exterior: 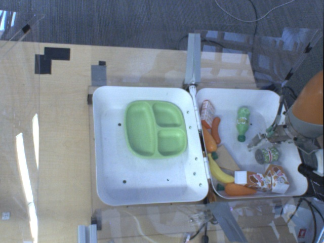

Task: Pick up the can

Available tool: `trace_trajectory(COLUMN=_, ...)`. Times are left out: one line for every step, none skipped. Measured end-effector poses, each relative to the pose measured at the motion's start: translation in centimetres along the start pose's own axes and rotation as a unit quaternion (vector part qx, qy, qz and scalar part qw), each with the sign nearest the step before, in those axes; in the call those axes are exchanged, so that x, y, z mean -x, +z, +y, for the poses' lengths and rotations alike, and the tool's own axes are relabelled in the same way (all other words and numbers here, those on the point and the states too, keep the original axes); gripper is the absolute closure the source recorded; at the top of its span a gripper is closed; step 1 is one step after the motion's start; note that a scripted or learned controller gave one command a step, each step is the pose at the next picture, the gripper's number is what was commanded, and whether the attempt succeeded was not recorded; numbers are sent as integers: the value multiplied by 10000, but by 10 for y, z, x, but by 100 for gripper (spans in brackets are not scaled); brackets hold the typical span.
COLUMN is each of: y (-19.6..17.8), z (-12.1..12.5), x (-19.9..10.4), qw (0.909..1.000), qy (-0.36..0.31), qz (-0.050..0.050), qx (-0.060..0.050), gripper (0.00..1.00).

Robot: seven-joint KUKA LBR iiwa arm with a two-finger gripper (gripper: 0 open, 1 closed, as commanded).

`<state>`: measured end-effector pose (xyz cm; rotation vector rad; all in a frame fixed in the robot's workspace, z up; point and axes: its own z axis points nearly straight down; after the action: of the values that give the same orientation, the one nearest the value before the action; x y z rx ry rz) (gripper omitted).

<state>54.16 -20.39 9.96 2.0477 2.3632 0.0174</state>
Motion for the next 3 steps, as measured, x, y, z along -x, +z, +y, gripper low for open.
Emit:
trace_trajectory(y=11, z=-6, x=0, qw=9995, qy=315, qz=16, qx=-46, gripper=0)
trace_trajectory(y=2, z=-3, x=0, qw=9995, qy=301, qz=16, qx=-28, gripper=100)
trace_trajectory(y=2, z=-4, x=0, qw=9995, qy=302, qz=16, qx=-29, gripper=0)
